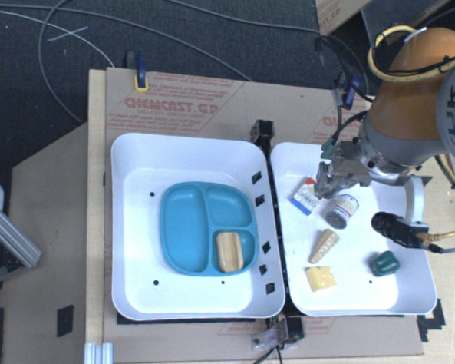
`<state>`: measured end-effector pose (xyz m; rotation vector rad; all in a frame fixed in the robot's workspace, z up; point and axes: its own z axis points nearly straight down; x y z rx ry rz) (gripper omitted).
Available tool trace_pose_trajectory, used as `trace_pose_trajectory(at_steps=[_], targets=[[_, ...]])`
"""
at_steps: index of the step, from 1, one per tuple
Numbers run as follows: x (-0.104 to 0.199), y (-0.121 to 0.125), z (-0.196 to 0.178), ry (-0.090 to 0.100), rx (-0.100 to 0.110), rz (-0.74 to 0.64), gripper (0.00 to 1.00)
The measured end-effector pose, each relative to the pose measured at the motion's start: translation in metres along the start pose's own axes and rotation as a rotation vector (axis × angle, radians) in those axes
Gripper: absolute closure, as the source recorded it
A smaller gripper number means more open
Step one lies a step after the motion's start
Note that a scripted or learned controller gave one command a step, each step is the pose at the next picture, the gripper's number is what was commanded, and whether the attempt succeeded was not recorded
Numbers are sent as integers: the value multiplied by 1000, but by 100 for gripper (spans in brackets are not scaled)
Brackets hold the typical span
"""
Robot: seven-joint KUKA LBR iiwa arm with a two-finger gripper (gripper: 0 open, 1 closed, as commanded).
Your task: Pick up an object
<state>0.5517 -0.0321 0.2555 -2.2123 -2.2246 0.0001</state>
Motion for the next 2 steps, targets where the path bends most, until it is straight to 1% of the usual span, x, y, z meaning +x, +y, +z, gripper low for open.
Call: trace_pose_trajectory(at_steps=[1,2], targets=[[53,17,20,0,0,0,100],[109,27,20,0,-4,-1,100]])
